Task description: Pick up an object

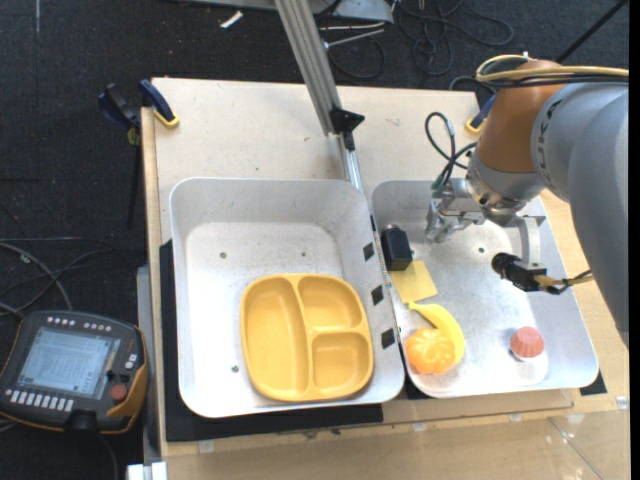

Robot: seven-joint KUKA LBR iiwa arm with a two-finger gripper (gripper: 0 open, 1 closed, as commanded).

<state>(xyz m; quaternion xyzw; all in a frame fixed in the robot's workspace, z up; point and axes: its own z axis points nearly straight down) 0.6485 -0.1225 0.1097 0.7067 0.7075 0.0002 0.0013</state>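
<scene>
Camera view shows the things to pick from in the right bin. An orange fruit sits at the near left corner, touching a yellow banana. A flat yellow card lies just behind them, and a small black box rests by the left wall. A little pink thing stands alone near the right side.

The gripper hangs over the far part of this bin, with nothing seen between its tips. Whether it is open or closed cannot be told.

The pink thing is probably the easiest pick, since bare floor is left all around it. The fruit should be reached with care, because the banana and the bin wall are so close.

A yellow tray with three parts is kept in the left bin, well apart. A slanted metal bar is seen over the bench, behind the bins.
</scene>
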